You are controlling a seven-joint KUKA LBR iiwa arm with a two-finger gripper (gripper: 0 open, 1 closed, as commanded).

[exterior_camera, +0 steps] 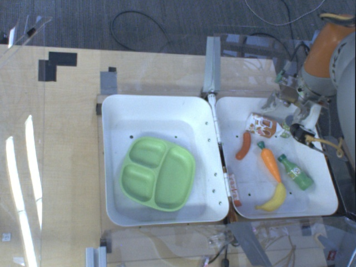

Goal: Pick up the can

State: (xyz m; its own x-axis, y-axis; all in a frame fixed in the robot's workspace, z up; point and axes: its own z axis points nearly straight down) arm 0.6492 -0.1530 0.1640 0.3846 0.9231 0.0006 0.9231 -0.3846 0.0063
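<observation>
The can's (261,126) label shows print too blurred to read.

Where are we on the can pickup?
Done: the gripper has reached the right bin, close beside the can. In hand: nothing visibly; the can lies on its side on the bin floor. Left: close on the can and lift it.

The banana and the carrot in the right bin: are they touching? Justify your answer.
Touching, it appears. The camera view shows the lower tip of the carrot meeting the upper end of the banana, with no white bin floor visible between them.
</observation>
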